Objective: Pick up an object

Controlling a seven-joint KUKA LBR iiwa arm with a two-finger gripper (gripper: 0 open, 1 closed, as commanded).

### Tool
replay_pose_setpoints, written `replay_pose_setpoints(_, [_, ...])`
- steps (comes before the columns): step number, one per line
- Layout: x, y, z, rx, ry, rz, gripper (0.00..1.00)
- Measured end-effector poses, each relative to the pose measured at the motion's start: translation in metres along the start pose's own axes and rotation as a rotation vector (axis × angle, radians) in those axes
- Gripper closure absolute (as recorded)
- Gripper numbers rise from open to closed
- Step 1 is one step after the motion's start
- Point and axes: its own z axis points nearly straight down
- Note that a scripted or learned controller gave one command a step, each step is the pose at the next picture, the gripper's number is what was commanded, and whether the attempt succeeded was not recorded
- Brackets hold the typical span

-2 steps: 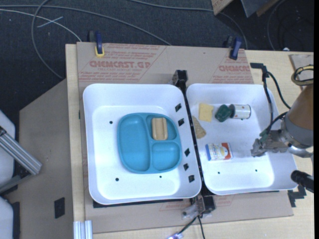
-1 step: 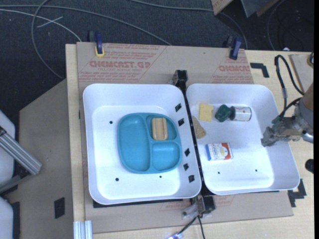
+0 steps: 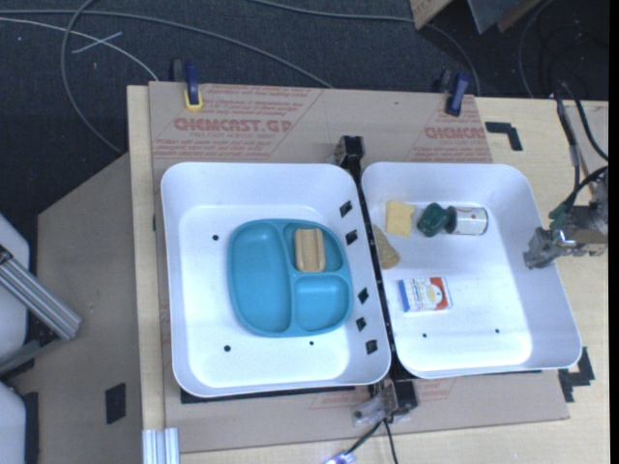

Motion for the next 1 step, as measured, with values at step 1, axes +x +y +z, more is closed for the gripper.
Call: replay_pose_setpoints(1, [0.0563,-0.0092,-0.0050,0.009,0.007,-0.004,1.00])
